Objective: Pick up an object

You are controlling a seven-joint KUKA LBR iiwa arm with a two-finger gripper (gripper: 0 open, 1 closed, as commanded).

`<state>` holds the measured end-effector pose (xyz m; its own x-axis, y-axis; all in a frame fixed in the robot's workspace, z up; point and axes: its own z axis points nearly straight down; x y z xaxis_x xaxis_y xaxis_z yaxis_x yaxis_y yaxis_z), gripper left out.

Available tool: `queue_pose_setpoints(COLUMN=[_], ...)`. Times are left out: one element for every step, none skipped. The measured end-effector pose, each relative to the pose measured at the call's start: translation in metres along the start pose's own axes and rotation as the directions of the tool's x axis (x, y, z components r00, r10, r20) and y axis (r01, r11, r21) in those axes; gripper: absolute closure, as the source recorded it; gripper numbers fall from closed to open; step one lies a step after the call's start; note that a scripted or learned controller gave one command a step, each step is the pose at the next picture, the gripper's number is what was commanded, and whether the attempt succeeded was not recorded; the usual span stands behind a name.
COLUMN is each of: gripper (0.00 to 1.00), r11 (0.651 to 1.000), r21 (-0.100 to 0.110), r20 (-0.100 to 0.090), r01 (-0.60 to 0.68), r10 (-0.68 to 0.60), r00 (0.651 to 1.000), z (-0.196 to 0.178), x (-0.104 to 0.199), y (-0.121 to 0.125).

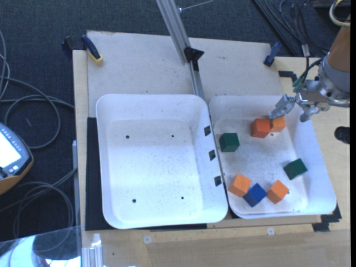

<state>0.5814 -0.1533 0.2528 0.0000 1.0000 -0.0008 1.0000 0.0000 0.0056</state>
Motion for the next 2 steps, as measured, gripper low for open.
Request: queue_pose_setpoints(gripper=[0.00,0.00], r11=[1.000,1.000], r21=[0.013,0.007], r20=[-0.003,-0.004], r01=[0.001,0.005], r10=[-0.001,-0.005], r00=[1.000,1.000], z=[0.078,0.055], x=[0.004,0.045], y=[0.014,0.001])
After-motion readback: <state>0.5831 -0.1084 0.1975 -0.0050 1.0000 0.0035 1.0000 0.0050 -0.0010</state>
